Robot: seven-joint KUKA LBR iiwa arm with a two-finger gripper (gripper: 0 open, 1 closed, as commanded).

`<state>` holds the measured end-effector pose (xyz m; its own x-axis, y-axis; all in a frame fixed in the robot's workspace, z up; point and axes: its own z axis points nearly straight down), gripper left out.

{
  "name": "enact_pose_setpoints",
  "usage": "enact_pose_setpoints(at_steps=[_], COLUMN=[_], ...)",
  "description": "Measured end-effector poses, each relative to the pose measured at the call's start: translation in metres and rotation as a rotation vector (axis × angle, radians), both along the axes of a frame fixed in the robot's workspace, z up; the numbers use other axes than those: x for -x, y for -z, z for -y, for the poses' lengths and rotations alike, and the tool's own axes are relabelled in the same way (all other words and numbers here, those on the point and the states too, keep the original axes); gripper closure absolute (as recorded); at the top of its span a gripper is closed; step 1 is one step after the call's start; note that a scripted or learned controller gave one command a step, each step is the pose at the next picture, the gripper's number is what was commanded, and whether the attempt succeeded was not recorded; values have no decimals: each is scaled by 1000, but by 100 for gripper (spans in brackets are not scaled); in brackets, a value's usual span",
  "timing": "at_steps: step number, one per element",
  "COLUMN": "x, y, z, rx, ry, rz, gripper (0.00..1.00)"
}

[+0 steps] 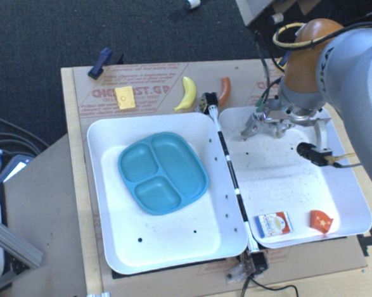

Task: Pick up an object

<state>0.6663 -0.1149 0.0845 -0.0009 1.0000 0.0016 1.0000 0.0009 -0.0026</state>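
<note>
Tool (270,125) above right bin (348,193) far end, finger state unclear, small box (272,224), red piece (320,220) near front edge

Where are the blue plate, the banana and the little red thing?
blue plate (163,171): camera view, on the ridge between its compartments.
banana (186,94): camera view, middle of its curved yellow body.
little red thing (321,221): camera view, centre of its red face.
</note>
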Motion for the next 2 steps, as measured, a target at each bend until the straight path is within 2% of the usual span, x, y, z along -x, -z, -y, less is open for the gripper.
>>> enact_pose_setpoints(at_steps=[1, 2], x=[-1, -1], y=[-11, -11], z=[0, 0], rx=[1, 1], ry=[-1, -1], rz=[3, 2], gripper=[100, 0])
